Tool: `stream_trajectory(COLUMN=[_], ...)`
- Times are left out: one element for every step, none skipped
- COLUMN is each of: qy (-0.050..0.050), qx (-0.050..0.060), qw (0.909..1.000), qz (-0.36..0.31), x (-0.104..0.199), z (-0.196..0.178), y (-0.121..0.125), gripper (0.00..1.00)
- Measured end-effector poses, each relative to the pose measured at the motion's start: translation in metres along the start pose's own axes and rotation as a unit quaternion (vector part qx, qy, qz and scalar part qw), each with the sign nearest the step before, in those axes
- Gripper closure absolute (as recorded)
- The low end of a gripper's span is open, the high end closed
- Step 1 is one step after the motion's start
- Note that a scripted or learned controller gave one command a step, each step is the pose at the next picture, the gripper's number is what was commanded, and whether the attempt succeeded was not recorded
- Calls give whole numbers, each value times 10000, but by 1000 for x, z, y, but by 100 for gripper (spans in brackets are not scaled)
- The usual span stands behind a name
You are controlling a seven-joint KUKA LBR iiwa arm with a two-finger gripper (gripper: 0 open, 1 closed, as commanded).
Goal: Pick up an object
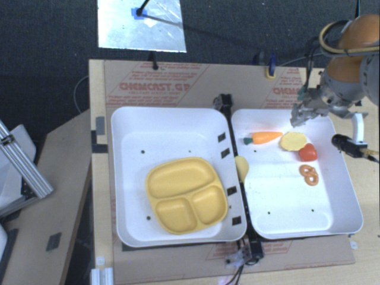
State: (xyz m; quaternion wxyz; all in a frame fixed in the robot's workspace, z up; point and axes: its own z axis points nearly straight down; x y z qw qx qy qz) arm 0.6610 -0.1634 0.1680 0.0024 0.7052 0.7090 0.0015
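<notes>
White plastic is most of what I look down on: two shallow bins side by side, the left bin (127, 177) bearing a yellow divided tray (186, 193) and the right bin (338, 209) bearing the small things I can pick from. By my reading the pick has not been made. I see nothing raised off the floor and nothing between the fingers, so the whole grasp and lift are left.

The gripper (298, 117) hangs over the right bin's far rim, at about one o'clock from that bin's middle. Whether it stands wide or narrow I cannot tell; the fingertips blur together from up here.

The candidates bunch in the far half of the right bin. An orange carrot (266, 138) lies at twelve o'clock from the bin's middle, a pale yellow slice (293, 141) just beside it at one o'clock, a red piece (307, 153) touching that slice on its near right, and an orange pretzel-shaped piece (309, 174) near the red one at two o'clock. A yellowish piece (241, 167) sits against the divider at nine o'clock.

For room, the near half of the right bin is bare floor, good for approach. The carrot's left end lies free, but the slice and red piece crowd each other, and the far wall stands close behind them, so I judge a descent there risks clipping the rim.
</notes>
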Motion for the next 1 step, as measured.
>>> stream_trajectory(qy=[-3], qx=[-7], qw=[10000], qz=[-5], x=[0], z=[-46], y=[7], gripper=[100])
